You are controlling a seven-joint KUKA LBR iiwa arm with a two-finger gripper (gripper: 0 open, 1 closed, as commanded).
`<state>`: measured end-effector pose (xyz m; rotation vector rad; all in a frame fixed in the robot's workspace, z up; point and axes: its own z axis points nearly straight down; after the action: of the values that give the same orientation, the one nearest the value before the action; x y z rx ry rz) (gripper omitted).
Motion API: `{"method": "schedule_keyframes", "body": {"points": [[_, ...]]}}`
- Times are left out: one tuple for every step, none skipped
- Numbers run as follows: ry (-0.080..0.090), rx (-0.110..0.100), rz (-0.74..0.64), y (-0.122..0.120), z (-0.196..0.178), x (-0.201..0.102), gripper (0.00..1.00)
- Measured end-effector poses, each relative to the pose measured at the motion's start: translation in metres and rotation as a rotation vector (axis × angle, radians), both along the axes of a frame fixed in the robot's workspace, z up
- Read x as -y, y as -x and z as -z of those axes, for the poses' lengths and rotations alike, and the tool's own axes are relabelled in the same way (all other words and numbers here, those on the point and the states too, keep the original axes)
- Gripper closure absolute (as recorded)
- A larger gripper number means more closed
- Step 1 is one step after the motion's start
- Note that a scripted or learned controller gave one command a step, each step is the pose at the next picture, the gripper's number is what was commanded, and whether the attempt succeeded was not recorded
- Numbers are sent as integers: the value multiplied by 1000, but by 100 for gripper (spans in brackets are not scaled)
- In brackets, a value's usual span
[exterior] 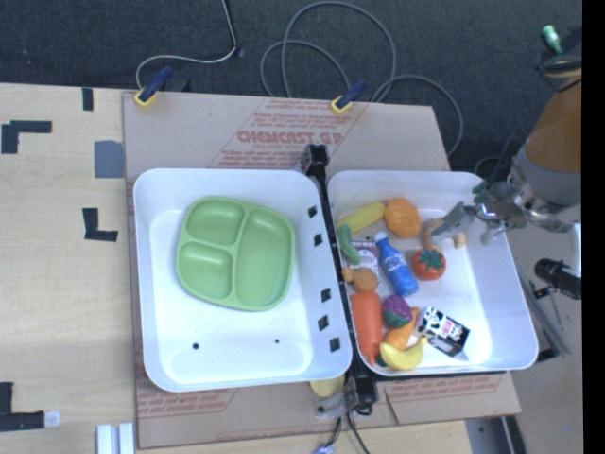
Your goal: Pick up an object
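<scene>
I see a brown cardboard sheet (284,135) on the bench with two white bins on it. My gripper (452,227) is over the right bin (501,282), and its fingers are spread apart with nothing between them. A red tomato (428,264) sits just below it. An orange (402,217) is beside it, and a blue bottle (395,266) is nearby. The green plate (235,253) is far off in the left bin (161,348).

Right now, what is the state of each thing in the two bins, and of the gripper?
green plate: flat in the left bin, nothing on it.
blue bottle: lying on its side in the right bin.
carrot: lying flat.
tomato: resting, not held.
orange: resting, not held.
gripper: above the right bin, holding nothing.
</scene>
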<state>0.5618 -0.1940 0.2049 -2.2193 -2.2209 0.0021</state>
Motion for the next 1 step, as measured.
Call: {"method": "schedule_keyframes", "body": {"points": [[7,5,1,-1,124,-12,0]]}}
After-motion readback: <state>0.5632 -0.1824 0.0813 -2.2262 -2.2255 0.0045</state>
